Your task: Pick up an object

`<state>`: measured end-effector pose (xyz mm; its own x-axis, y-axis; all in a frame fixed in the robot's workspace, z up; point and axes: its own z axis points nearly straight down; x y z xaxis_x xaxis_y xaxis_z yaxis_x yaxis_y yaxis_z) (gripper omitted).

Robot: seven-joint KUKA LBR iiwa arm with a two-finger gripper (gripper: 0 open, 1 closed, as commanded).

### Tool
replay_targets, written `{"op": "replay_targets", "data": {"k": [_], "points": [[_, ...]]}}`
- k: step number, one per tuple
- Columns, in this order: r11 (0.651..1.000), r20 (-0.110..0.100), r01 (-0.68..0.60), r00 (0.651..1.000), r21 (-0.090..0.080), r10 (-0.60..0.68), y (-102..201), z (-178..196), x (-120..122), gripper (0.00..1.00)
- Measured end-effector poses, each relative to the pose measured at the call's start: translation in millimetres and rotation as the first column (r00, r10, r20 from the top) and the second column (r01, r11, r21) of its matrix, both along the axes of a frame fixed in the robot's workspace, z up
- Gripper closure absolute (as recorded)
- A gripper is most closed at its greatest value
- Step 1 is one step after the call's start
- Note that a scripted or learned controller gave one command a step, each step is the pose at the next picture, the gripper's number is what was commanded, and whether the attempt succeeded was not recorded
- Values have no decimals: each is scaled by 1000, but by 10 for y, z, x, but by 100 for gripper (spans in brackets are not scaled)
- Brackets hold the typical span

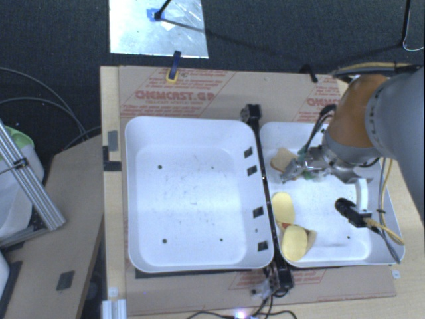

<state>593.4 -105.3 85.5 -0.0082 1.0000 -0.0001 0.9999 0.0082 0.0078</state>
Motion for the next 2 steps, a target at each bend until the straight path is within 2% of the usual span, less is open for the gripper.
{"op": "replay_targets", "data": {"k": [1, 2], "points": [[1000, -12, 12, 1000, 1, -12, -37, 88, -1019, 0], [1000, 14, 0, 1000, -2, 0, 204, 1862, -609, 0]]}}
